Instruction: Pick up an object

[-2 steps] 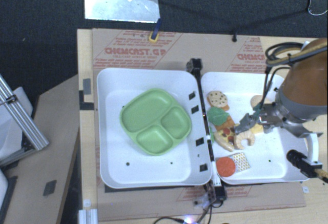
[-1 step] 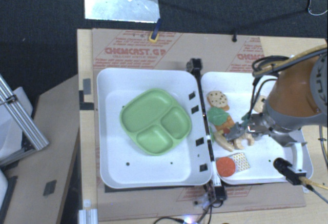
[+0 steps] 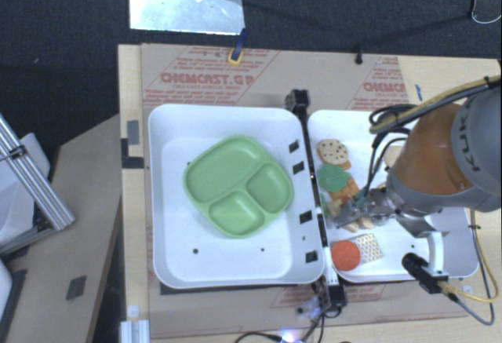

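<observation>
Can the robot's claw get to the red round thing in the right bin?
Probably yes. The red round thing lies uncovered near the bin's front, just below the claw, with only a pale grater-like piece beside it.

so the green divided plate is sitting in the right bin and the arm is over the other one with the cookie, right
Not quite. The camera view shows the green divided plate in the left bin. The arm's gripper is over the other bin, the right bin, with the cookie.

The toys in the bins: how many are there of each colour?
Green: 2, the divided plate and a small round toy
Tan with dark spots: 1, the cookie
Red: 1, the ball
Pale, speckled: 1, the flat piece
Total: 5
</observation>
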Available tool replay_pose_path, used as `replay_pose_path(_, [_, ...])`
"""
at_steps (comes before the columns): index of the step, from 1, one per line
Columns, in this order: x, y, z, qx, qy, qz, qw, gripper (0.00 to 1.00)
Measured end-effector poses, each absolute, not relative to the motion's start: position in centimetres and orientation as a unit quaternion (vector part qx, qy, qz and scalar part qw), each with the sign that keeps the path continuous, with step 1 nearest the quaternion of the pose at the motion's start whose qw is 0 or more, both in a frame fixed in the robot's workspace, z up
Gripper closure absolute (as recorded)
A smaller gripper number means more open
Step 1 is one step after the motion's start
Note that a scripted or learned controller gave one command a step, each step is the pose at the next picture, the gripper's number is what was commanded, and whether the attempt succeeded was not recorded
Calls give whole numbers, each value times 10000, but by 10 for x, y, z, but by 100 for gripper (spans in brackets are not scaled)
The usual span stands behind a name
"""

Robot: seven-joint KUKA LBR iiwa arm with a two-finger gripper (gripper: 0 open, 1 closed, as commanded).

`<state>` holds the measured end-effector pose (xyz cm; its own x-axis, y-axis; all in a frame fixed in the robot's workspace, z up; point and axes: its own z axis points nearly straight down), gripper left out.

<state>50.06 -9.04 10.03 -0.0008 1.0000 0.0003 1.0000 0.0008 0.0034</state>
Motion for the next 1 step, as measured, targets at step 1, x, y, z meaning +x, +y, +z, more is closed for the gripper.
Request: replay_pose_path(1, [501,-90,86,7069,7074,2,-1,0])
